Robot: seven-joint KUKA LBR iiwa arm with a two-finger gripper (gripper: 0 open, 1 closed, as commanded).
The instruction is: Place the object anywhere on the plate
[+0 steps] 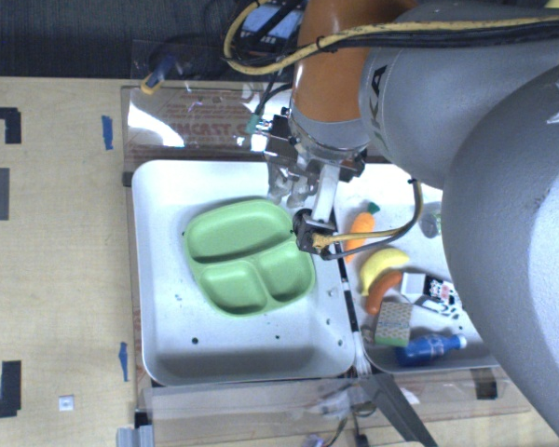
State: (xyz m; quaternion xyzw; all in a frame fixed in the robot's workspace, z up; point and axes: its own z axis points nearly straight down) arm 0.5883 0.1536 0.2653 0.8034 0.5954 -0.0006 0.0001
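Camera view showed the green plate (247, 254) lying in the left bin (168, 296), near the wall that this bin shares with the right bin (396, 203). The plate had rounded corners and three compartments: one long compartment at the far side and two smaller ones at the near side. It was turned a little askew to the walls of the bin. All three compartments were bare. The gripper (287, 192) hung over the far right rim of the plate. It was not possible to tell whether it was open or closed, or whether it had hold of anything. In the right bin lay a toy carrot (363, 223), a banana (382, 265), a speckled block (394, 321) and a blue bottle (430, 346), close together.
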